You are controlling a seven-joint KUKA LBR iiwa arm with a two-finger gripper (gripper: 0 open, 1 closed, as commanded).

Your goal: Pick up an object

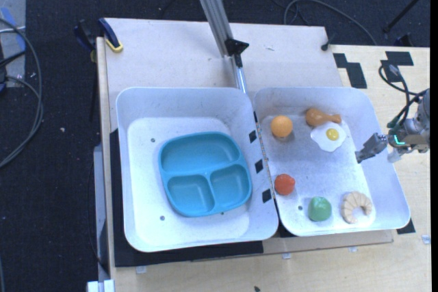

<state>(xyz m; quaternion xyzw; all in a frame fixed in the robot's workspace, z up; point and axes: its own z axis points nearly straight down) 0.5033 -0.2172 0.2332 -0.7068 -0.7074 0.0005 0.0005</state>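
The bench (205, 51) carries two shallow white bins side by side. The left bin (137, 147) holds a blue three-compartment tray (204, 173), lying near the bin's centre. The right bin (328, 181) holds the small pieces of toy food. A croissant (356, 206) sits at about 5 o'clock in that bin, with a green round piece (319, 208) just beside it at 6 o'clock. A fried egg (329, 137) lies at about 1 o'clock, touching a brown drumstick-like piece (319, 117) above it at 12 o'clock. An orange ball (281, 126) rests at 11 o'clock, and a small red ball (285, 183) at 8 o'clock. The gripper (373, 147) hangs over the right bin's rim at 3 o'clock, near the egg but apart from it; whether it is spread or pressed together cannot be told, and nothing shows in its grasp.
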